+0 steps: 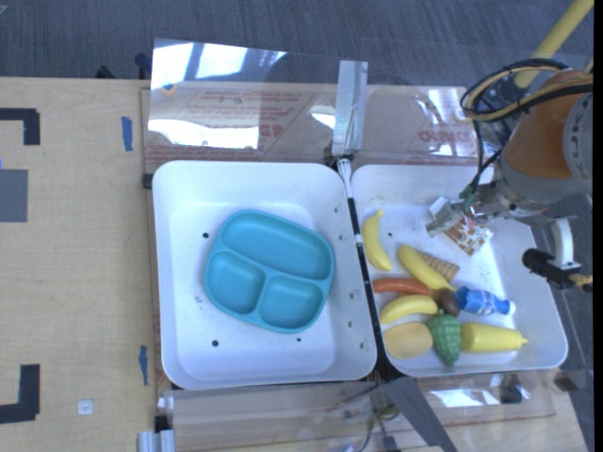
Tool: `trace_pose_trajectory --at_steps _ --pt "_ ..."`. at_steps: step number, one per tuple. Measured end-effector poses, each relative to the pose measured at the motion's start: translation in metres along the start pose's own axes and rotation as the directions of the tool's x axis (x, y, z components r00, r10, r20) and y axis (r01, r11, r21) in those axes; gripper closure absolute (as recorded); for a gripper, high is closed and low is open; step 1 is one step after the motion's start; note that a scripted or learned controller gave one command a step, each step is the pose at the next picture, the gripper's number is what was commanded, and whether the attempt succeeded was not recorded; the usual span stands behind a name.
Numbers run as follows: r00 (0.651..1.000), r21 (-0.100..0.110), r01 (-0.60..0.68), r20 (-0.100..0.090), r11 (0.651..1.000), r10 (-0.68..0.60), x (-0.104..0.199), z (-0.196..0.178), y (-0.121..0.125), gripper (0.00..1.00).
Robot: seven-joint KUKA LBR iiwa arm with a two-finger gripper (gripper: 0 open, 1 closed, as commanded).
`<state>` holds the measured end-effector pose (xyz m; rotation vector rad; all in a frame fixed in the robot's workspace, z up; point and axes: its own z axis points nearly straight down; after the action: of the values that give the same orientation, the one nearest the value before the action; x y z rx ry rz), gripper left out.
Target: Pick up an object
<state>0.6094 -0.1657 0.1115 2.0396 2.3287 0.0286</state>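
My gripper [448, 220] hangs over the back of the right bin [546, 295], reaching in from the right. A small brown-and-white patterned piece [468, 238] lies right beside its tip; whether it is held is unclear. Below it lie toy foods: a yellow banana [375, 241], a cone [430, 267], an orange carrot [403, 286], a second banana [407, 307], a blue bottle [483, 301], a green piece [446, 338], a yellow potato-like lump [407, 340] and a long yellow piece [492, 339].
The left bin [179, 281] holds a blue divided plate [269, 270]. A clear panel [245, 111] stands behind both bins. Black cables [495, 88] loop above the wrist. The wooden bench [66, 252] stretches to the left.
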Motion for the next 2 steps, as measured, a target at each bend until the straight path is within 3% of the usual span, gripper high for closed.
trace_pose_trajectory --at_steps 1,2 --pt "0.995 0.037 0.100 -0.022 0.994 -0.099 -0.034 0.017 -0.002 0.00" --pt "0.995 0.032 0.103 -0.019 0.994 -0.102 -0.034 0.006 0.000 1.00"
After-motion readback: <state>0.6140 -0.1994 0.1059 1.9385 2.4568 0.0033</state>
